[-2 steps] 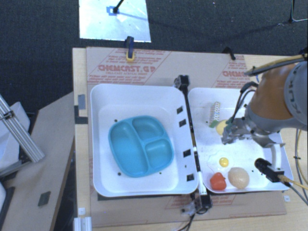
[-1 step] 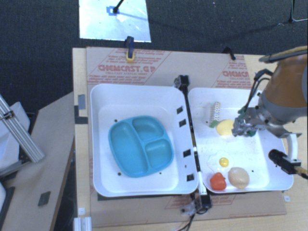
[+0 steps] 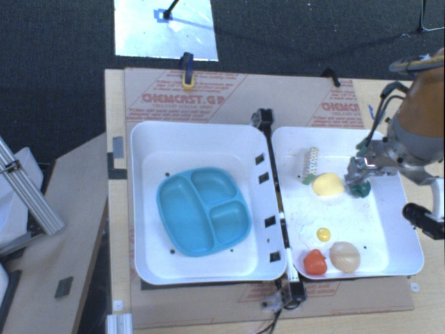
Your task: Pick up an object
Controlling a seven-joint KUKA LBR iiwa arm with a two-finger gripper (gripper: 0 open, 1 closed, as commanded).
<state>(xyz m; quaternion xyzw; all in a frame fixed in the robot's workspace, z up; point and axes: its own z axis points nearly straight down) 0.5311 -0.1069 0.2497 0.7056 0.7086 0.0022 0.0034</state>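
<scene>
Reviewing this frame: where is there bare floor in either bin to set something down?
Right bin: bare floor between the yellow lemon above and the small yellow ball below, running to the right wall. Crowded by the gripper and the front-left corner. Left bin: just strips around the blue tray.
</scene>
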